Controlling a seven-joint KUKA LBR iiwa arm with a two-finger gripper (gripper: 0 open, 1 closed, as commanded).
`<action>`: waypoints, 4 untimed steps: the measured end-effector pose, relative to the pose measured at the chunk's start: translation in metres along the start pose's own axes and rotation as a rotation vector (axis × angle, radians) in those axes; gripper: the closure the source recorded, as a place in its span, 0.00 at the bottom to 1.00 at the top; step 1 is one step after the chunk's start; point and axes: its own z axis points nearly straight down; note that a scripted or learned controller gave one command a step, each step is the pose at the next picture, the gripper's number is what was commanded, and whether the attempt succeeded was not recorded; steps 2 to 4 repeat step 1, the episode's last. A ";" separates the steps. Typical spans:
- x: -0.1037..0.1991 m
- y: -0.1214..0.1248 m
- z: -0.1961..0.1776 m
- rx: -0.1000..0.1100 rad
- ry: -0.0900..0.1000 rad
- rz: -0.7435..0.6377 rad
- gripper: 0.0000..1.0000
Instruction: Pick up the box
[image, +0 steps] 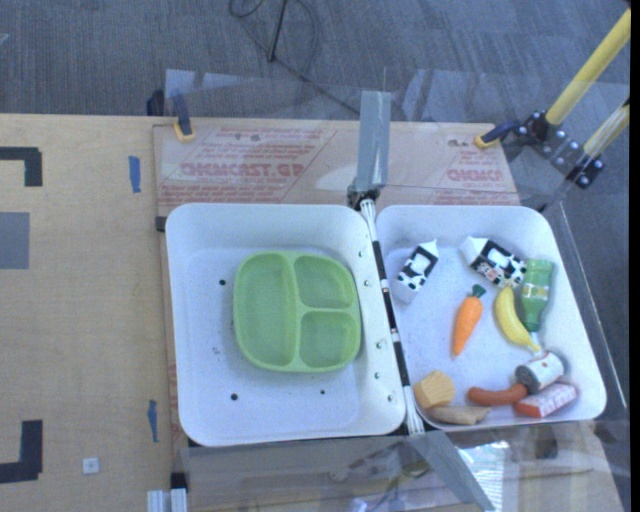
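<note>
Several box-like items lie in the right bin (575, 300). A small red and white box (549, 400) rests flat at the bin's near right corner, touching a grey and white can (540, 371). A black and white cow-patterned carton (416, 270) stands at the bin's left side, close to the divider. A second cow-patterned carton (497, 263) lies near the far wall. Beside it is a green carton (536, 290).
The right bin also holds a carrot (466, 320), a banana (513, 321), a red sausage (496, 394), an orange wedge (435, 388) and a tan bread piece (459, 414). A green divided plate (297, 311) sits in the left bin (190, 330). Yellow poles (590, 70) stand at the far right.
</note>
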 end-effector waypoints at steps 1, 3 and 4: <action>0.013 -0.017 0.020 0.011 0.012 -0.286 1.00; 0.013 -0.017 0.020 0.011 0.012 -0.286 1.00; 0.013 -0.017 0.020 0.011 0.012 -0.286 1.00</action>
